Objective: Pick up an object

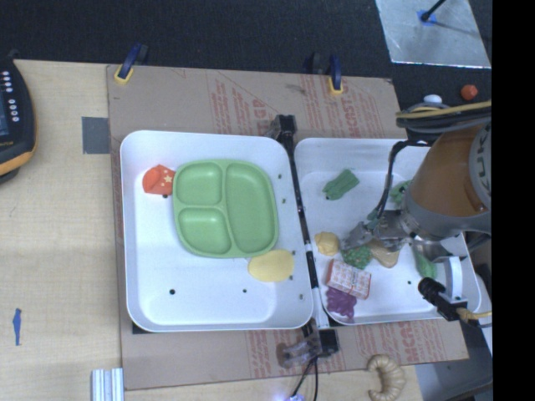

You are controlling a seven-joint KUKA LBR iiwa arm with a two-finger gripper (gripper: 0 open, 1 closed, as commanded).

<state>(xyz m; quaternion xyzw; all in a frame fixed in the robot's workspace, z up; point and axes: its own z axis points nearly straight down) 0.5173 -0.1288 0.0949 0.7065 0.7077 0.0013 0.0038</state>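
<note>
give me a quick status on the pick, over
Pincer low in right bin, fingers among the clutter. Nothing seen held. Green piece, yellow lump, pink packet crowd it.

A pale wooden bench (pixel 58 249) carries a brown cardboard sheet (pixel 234 98) held by yellow and blue clamps (pixel 129 61) at its far edge. Beyond lies dark carpet (pixel 209 11), with a light grey floor patch (pixel 430 19) at the upper right.

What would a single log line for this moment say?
arm: over right bin | gripper: low among small items, above green piece | left bin: green divided plate
</note>
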